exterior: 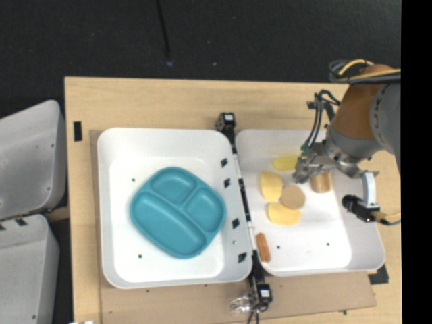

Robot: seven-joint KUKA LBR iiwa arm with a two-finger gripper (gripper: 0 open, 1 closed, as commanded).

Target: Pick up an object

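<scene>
In the right shallow white bin (364, 245), the grey arm's jaws (307, 171), their state impossible to tell, hang low beside a small tan cylinder (321, 182), apparently positioning for a pick.

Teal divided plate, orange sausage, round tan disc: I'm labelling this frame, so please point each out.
teal divided plate (177, 211), camera view, centre ridge.
orange sausage (263, 247), camera view, mid-length.
round tan disc (293, 197), camera view, top face.
</scene>
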